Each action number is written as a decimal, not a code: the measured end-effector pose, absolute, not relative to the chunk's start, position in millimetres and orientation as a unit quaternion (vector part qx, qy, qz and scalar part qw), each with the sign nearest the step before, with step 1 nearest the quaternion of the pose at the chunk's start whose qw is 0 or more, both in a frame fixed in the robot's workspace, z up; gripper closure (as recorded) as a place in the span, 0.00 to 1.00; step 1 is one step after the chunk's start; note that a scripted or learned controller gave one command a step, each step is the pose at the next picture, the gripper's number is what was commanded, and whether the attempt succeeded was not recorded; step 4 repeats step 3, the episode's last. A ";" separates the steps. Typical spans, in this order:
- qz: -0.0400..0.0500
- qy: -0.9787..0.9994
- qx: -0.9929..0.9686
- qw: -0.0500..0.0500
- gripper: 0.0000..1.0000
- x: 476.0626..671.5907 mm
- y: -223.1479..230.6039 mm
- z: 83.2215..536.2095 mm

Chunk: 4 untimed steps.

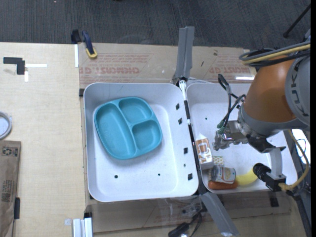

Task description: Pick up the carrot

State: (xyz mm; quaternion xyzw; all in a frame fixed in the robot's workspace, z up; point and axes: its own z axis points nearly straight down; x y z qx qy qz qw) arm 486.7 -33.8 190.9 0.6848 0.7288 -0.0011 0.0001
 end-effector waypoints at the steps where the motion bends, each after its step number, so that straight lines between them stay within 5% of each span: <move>1: -0.002 0.728 0.685 0.000 1.00 487.4 -34.5 199.1; 2: -0.002 0.678 0.735 -0.001 1.00 507.3 -4.5 189.9; 3: -0.002 0.644 0.765 0.000 1.00 542.8 -96.7 214.1; 4: -0.002 0.644 0.765 0.000 1.00 542.8 -96.7 214.1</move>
